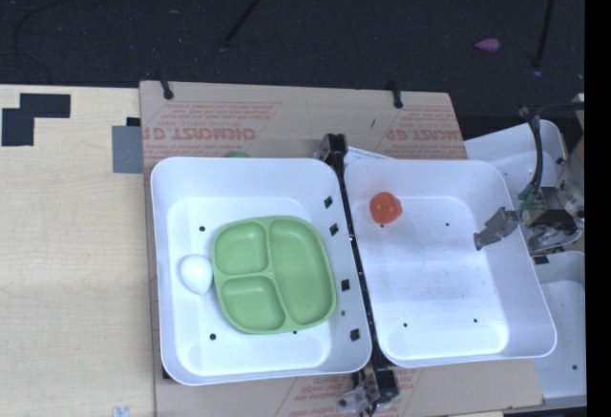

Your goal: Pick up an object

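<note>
Here's the worktop (76, 243) with two white bins side by side. In the left bin (181, 181) a green divided plate (272, 274) fills the middle, with a white egg-like ball (196, 273) touching its left rim. Over in the right bin (516, 339), a small orange-red ball (386, 207) sits alone near the far left corner. The tool (496, 228) hangs at that bin's right edge, well apart from the ball; how it's set, I cannot tell.

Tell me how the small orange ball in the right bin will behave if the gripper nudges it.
The orange ball looks round, so it would probably roll across the right bin. It sits alone on smooth plastic, so likely nothing stops it before the wall.
</note>
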Controlling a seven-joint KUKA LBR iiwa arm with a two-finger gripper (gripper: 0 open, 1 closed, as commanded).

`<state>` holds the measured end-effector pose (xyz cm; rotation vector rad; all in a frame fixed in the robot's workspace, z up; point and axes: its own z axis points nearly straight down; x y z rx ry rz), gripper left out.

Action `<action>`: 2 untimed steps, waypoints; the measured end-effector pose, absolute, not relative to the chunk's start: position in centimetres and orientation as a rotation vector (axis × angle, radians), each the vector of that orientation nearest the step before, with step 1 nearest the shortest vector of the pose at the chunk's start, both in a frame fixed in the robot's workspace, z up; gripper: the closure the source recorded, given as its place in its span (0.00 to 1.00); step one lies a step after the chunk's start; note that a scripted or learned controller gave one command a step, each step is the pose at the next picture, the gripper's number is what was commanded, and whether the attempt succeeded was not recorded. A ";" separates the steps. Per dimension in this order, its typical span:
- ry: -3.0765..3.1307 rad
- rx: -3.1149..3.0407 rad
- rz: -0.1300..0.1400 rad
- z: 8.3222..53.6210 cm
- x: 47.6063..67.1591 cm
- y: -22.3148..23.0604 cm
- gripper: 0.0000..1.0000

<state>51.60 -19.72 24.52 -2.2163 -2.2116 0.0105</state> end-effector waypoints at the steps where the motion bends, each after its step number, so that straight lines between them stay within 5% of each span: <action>1: -2.221 -2.221 0.001 25.1 51.8 -19.7 0.00; 2: -2.216 -2.217 0.005 18.9 52.0 -20.2 0.00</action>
